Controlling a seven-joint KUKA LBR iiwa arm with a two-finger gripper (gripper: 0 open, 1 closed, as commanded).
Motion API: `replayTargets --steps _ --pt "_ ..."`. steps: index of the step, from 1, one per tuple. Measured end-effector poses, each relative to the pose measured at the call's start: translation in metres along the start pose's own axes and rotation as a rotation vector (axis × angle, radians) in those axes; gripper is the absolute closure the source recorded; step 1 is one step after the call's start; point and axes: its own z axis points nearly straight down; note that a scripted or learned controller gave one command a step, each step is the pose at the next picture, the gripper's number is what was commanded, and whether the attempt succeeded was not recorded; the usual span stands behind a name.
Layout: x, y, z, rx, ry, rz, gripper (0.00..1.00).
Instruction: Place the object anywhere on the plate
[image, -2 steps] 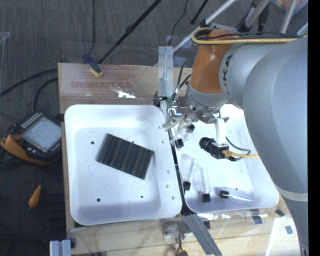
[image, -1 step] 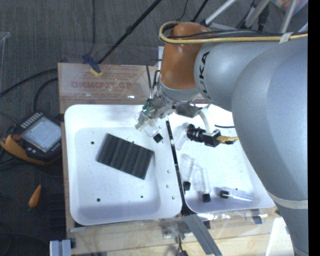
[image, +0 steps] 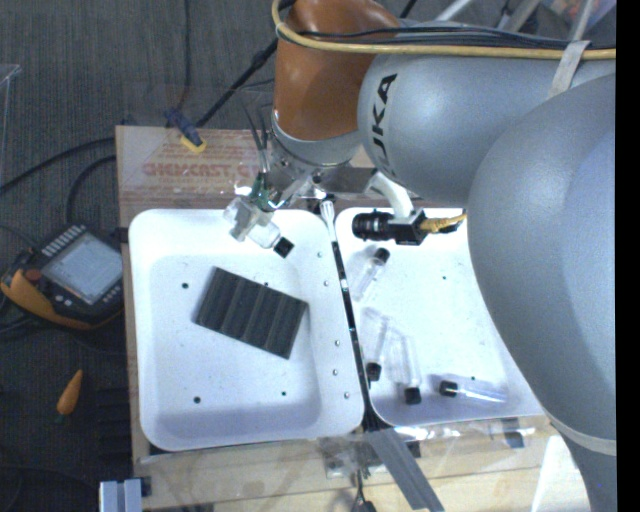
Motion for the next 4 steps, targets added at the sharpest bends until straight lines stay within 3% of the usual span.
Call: replayTargets --steps 1,2,3,4 --pt "0.008 0.038 -0.049 -0.002 -0.004 -0.189 1.0" --pt "0.051 0.049 -0.115 -0.003 -0.001 -0.529 1.0" --pt "0.071 0.024 -0.181 -0.002 -0.003 -0.617 1.0" --pt "0.105 -0.008 -0.042 -0.001 0.002 -0.891 1.0"
